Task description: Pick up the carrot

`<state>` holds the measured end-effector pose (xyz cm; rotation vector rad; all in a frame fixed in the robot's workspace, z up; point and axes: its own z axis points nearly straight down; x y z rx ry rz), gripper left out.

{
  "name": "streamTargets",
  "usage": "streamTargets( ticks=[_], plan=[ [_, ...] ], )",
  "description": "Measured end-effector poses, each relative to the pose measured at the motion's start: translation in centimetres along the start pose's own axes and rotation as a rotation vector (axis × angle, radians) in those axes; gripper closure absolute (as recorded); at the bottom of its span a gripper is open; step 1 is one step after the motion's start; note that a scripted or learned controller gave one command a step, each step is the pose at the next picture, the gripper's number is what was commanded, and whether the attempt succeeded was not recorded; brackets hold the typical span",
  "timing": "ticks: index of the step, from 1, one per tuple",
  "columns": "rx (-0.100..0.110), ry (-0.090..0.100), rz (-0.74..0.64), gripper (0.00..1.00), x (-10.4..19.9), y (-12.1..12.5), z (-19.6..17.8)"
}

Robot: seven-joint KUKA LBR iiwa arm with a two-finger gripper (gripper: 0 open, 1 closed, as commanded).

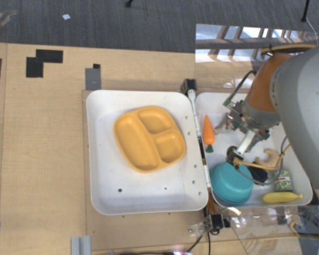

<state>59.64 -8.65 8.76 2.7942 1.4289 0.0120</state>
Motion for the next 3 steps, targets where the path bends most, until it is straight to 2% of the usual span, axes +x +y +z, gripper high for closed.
streamTargets(
  ticks=[1, 2, 3],
  plan=[
    [0.001, 0.000, 0.002, 0.00, -2.5, -3.5, 0.0],
    [0.014, -0.012, 0.443, 0.00, 1.4, 6.9, 0.2],
    [0.004, -0.005, 0.699, 0.00, -0.3, 0.7, 0.1]
  ],
)
